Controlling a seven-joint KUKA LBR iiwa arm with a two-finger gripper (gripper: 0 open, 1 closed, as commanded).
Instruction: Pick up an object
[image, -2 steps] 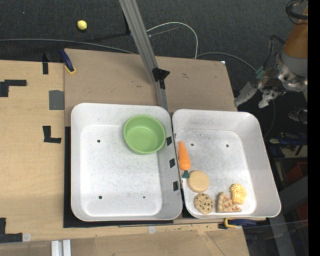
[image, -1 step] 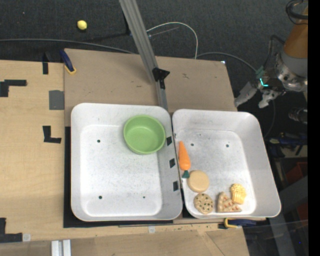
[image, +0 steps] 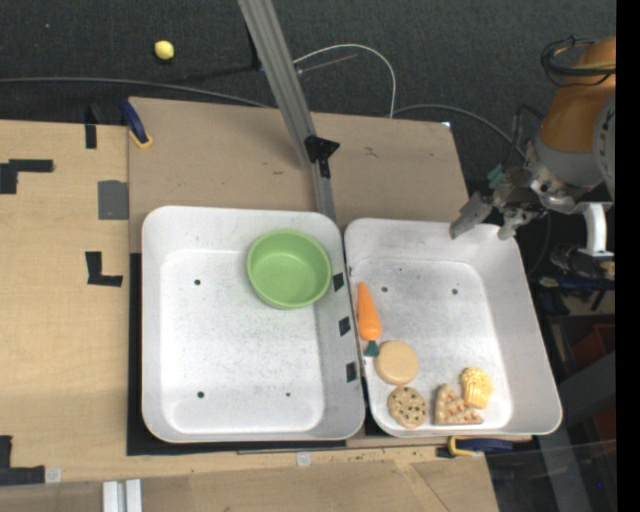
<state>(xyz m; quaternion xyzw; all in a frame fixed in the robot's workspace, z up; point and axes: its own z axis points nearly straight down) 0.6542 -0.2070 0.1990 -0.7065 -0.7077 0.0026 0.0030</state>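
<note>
the hand (image: 487, 216) hovers open and empty at the right bin's (image: 520, 330) upper right corner; the carrot (image: 369, 313), lying lengthwise up-down, sits lower left.

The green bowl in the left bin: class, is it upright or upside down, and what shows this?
Upright. The green bowl shows its open mouth and hollow inside, with the rim facing up.

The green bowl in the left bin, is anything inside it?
The green bowl shows only its bare green inside; no item lies there. The bin floor beneath it is covered.
</note>
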